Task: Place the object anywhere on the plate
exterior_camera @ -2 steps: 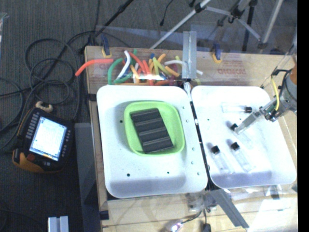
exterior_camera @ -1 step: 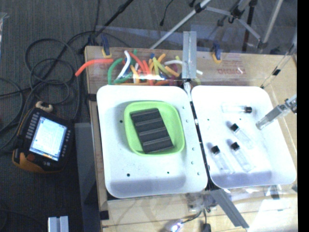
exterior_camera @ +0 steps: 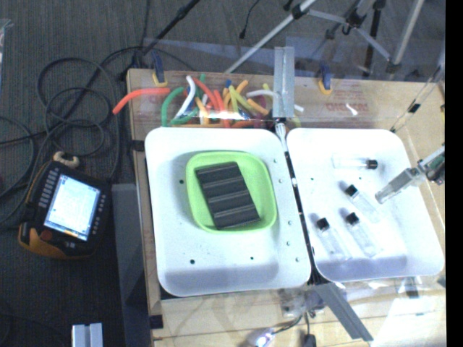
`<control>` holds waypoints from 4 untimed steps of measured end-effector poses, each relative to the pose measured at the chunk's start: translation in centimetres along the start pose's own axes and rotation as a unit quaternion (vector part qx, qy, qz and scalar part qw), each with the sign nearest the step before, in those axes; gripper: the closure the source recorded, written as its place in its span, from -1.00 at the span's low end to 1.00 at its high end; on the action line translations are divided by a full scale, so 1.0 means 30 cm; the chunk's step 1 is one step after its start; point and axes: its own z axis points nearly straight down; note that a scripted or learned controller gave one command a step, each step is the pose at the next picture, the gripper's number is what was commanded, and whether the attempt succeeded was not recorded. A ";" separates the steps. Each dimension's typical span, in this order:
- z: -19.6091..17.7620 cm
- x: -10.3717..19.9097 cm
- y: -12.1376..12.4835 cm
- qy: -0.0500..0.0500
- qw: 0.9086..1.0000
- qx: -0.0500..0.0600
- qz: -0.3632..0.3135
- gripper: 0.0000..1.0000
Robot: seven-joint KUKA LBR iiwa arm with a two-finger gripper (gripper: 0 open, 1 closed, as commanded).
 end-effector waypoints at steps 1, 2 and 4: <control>-0.060 0.000 -0.002 0.000 0.999 0.000 0.043 -1.00; -0.106 0.000 -0.003 0.000 0.997 0.001 0.075 -1.00; 0.093 0.000 -0.003 0.000 0.995 0.001 0.097 -1.00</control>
